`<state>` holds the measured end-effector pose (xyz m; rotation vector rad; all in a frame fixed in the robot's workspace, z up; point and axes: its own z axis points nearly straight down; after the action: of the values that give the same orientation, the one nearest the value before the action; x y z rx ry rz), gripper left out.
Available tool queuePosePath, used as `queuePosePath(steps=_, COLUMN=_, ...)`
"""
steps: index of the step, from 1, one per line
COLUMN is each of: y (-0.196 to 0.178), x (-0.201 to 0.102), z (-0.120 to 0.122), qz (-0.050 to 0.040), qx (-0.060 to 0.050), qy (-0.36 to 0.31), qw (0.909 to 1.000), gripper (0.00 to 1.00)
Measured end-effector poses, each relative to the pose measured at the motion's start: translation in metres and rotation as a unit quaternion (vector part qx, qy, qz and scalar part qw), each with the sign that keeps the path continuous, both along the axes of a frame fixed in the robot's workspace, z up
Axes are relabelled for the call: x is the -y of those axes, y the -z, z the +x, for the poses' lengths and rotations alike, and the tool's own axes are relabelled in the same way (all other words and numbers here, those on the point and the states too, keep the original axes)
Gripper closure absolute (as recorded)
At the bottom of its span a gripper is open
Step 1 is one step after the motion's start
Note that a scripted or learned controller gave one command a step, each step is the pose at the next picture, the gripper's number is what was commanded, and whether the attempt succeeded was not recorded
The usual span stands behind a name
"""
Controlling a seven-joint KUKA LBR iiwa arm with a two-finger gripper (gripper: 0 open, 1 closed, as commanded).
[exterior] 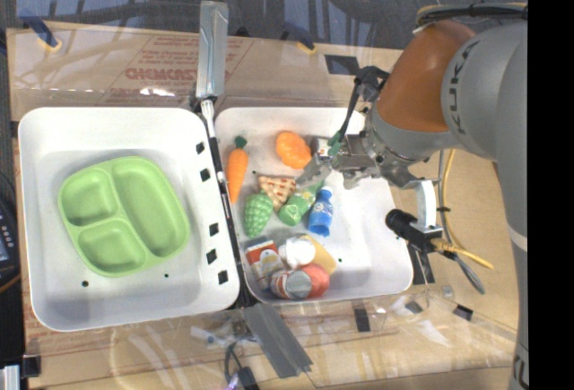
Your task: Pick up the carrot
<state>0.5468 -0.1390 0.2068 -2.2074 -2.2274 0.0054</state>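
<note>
Arm reaching over the right bin, carrot lying free by the bin's left wall.

The grey arm with its orange band comes in from the right and bends down over the right bin [377, 263], its gripper [325, 162] low above the toys, just right of the orange fruit [292, 149]; its fingers look slightly spread with nothing between them. The carrot [237, 173] lies lengthwise against the divider, green top pointing away, well left of the gripper. Between them sit the orange fruit and a waffle-like piece [278, 189]. Nearer the camera crowd a green corn-like piece [258, 213], a green vegetable [294, 211], a blue bottle [321, 212] and a red-and-white can [296, 282]. The left bin [45, 290] holds a green divided plate [124, 214].
</note>
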Motion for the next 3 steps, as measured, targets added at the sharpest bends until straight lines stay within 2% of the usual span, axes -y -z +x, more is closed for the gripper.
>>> queuePosePath(steps=1, y=0.0136, x=0.0622, z=0.0762, qz=-0.0005, qx=0.002, qy=-0.012, qw=0.9999, gripper=0.0)
queuePosePath(steps=2, y=0.004, x=0.0611, z=0.0771, qz=-0.0004, qx=0.001, qy=-0.014, qw=0.9999, gripper=1.0)
queuePosePath(steps=3, y=0.0041, x=0.061, z=0.0771, qz=-0.0005, qx=0.001, qy=-0.015, qw=0.9999, gripper=0.0)
